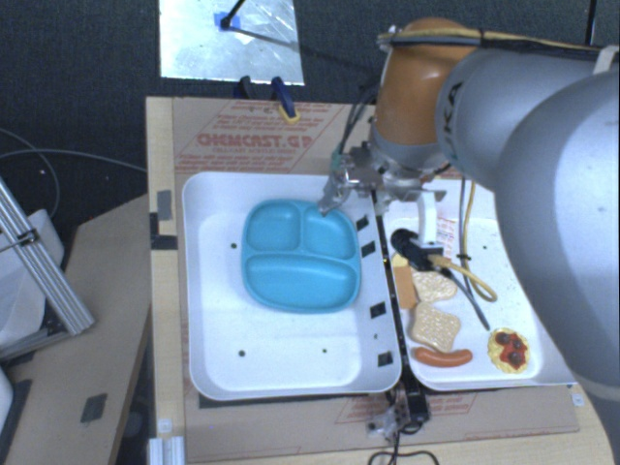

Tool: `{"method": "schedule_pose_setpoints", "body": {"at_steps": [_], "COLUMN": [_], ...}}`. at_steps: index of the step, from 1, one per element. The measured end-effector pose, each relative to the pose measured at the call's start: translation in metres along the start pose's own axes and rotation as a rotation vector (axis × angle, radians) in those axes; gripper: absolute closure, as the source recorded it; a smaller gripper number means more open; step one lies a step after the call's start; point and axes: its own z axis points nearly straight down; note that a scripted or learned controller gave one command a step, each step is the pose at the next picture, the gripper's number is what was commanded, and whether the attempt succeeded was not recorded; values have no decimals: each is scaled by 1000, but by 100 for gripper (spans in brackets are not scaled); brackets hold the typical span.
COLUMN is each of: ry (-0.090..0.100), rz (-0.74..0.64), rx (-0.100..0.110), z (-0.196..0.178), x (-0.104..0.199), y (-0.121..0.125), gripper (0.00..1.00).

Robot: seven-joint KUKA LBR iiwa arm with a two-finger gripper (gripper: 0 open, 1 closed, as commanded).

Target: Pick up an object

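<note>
smooth grey arm [542,163] | gripper [334,194]: state unclear | glossy blue divided plate [300,258]

Bench [116,289] with two white bins [218,356]

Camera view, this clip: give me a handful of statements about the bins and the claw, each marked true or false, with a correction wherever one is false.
1. The blue divided plate lies in the left bin. True.
2. The sausage lies on the blue divided plate. False: it lies in the right bin, near its front edge.
3. The claw is near the blue divided plate's far right corner. True.
4. The small pizza is in the left bin. False: it is in the right bin, to the right of the sausage.
5. The toast slice lies just behind the sausage. True.
</note>
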Motion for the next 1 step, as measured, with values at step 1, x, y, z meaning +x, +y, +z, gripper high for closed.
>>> {"method": "schedule_pose_setpoints", "body": {"at_steps": [1], "ry": [0], "rz": [1], "rx": [2], "z": [18], "x": [70], "y": [-22], "gripper": [0]}}
